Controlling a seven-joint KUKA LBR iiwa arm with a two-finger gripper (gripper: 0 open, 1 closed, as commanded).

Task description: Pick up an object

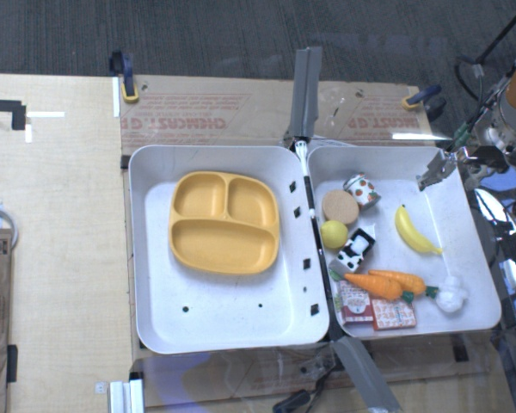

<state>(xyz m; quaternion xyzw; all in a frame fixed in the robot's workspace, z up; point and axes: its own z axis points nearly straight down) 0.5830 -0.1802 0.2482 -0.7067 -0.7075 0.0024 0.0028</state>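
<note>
Banana lying flat, centre-right of right bin; carrot lower left of it, lemon further left; gripper poised at upper right above bin rim, grasping nothing; finger spread indeterminable; yellow plate in left bin.

At your right edge you see the arm as pale grey metal with a patch of orange at its upper end. Thin dark cables loop around it, and shiny silver fittings catch the light. The gripper shows you slim grey metal fingers tapering to points.
</note>
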